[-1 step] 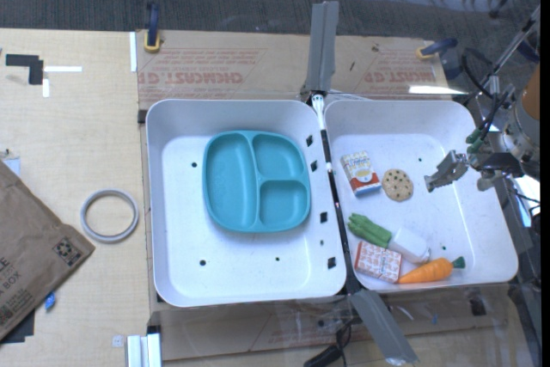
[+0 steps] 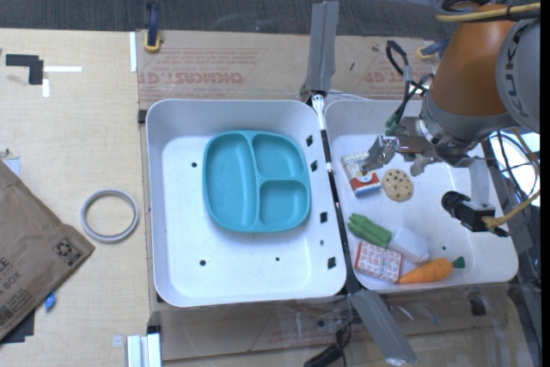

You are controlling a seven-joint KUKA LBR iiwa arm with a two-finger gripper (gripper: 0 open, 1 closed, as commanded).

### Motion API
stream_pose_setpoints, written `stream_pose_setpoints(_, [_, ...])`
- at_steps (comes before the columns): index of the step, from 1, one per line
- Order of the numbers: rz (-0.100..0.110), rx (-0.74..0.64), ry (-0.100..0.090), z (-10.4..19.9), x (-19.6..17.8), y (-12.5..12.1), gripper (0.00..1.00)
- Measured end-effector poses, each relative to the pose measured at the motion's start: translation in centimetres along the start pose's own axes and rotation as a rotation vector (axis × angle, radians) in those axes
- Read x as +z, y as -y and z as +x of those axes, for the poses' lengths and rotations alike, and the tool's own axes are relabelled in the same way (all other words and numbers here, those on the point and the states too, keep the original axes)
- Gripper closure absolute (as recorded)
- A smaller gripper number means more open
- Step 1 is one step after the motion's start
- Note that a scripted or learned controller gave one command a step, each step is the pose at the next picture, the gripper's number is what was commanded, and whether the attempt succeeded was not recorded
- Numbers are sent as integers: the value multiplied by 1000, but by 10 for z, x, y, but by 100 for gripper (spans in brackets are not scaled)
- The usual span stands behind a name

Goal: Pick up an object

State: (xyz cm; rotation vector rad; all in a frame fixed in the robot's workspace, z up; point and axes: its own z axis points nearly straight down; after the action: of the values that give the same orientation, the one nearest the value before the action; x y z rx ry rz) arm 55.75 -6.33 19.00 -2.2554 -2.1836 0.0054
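Here the gripper is hovering over the right bin, its fingers spread apart and gripping nothing, just above a small red-and-white carton lying near the bin's left wall. A round cookie is sitting just beside the carton. Toward the bin's near edge, a green vegetable, a red patterned packet and a carrot are lying. A teal divided plate is resting in the middle of the left bin.
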Motion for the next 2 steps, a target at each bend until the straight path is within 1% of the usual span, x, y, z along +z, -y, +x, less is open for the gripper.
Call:
stream_pose_setpoints(1, [-2,48,0,-22,-18,9,0])
stream_pose_setpoints(2, [-13,29,0,-40,91,-21,0])
